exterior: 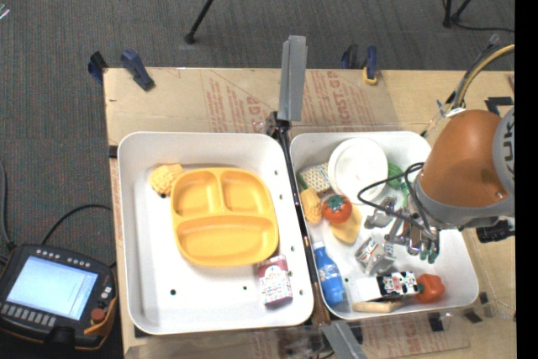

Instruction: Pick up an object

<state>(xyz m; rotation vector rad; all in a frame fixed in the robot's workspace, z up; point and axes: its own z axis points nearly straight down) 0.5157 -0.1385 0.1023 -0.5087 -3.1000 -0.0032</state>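
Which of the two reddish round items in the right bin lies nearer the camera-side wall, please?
The orange-red one at the bin's near right corner, beside the black-and-white box. The tomato, with its green stem, sits farther back, toward the bin's middle beside the white bowl.

The 2 bins are white. The left one holds a yellow divided plate, a pale yellow corn cob and a small pink carton with a dark red top. The right one holds a white bowl, a red tomato with a green stem, a blue bottle and a red-orange toy. The arm shows an orange band.
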